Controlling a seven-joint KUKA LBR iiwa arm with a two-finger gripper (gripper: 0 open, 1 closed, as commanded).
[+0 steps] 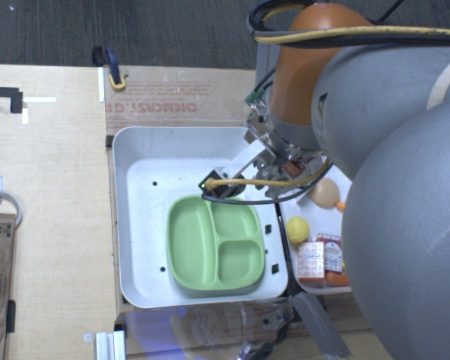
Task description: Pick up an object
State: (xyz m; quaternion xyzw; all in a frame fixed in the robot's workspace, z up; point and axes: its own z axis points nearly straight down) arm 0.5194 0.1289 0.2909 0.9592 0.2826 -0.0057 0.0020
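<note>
The grey arm point(382, 118) with its orange band leans in from the right. Its gripper point(279, 158) hangs over the far right corner of the left white bin point(139, 201), and I cannot tell whether it grips anything. A pale green divided plastic tray point(210, 242) lies flat in that bin, just beside the gripper. In the right white bin point(304, 285) sit a small yellow lemon point(297, 229), a tan egg-shaped ball point(325, 193) and a red-and-white packet point(321, 259).
</note>
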